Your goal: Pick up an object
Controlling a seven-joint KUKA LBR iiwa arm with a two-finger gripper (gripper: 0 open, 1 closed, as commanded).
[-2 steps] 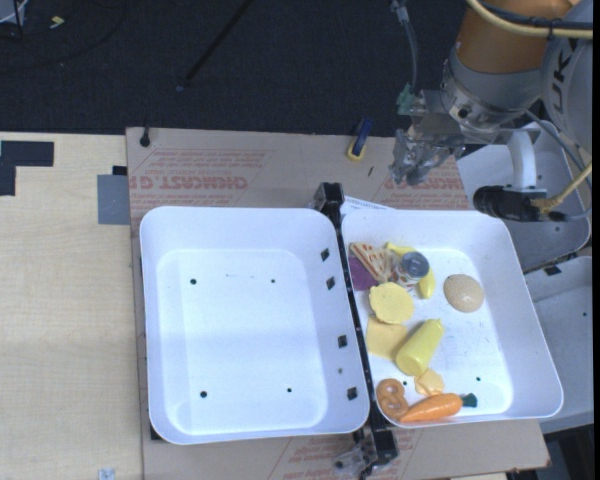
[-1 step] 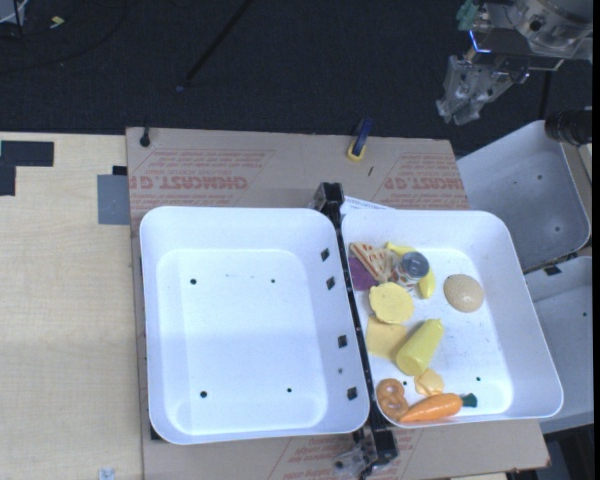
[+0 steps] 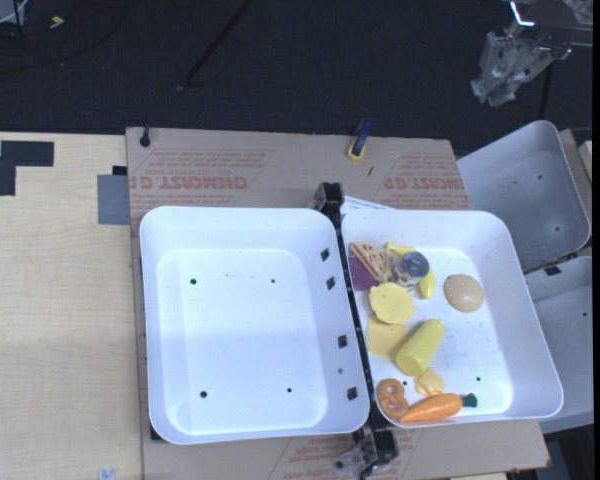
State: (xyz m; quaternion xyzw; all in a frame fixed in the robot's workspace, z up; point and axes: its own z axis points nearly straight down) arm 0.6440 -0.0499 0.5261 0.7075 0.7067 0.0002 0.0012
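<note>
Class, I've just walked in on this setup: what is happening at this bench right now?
Nothing is being handled yet. The gripper hangs high at the upper right, well away from both bins. The right bin holds a jumble of toy food along its left side, including an orange carrot, a yellow cylinder and a beige egg-like piece. The left bin sits beside it. No pick has begun.

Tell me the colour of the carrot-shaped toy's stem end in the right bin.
Green, on the orange carrot-shaped toy; camera view shows it best.

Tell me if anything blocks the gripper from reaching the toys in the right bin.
Nothing visible does. The gripper hangs above and behind the right bin, well apart from the toys.
</note>
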